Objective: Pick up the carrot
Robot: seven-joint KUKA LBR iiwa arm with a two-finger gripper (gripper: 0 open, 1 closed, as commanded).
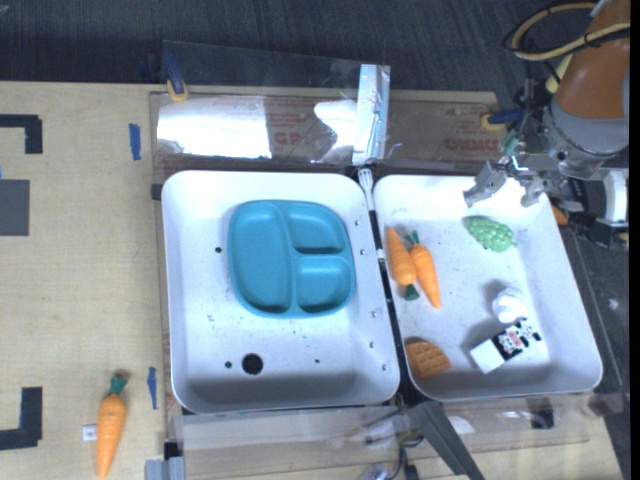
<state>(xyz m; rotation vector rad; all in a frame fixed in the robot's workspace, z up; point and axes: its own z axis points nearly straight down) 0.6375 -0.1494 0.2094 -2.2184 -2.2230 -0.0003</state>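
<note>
A: Orange shows up most here. How many carrots do you count?

B: Three. Two carrots [413, 265] lie touching side by side in the right bin [572, 268], at about nine o'clock of that bin, close to its left wall, green tops toward twelve. A third carrot [109, 426] lies outside both bins on the wooden bench [70, 268], at about seven o'clock of the whole scene, top also toward twelve.

A: What else sits in the right bin?

B: One bumpy green vegetable [489, 232] near twelve o'clock, one brown round bread-like piece [428, 357] at seven, one small white object [508, 299] past the centre toward four, and one white carton with black cow patches [505, 347] at five.

A: And the left bin?

B: The left bin [190, 268] holds one blue divided plate [292, 257] at its centre, with three compartments, and one dark round spot [251, 364] at seven o'clock.

A: Where is the arm?

B: It comes in at two o'clock of the scene. The gripper [508, 182] hangs over the top rim of the right bin, just above the green vegetable and well apart from the carrots. Its two fingers are spread, released, with nothing between them.
</note>
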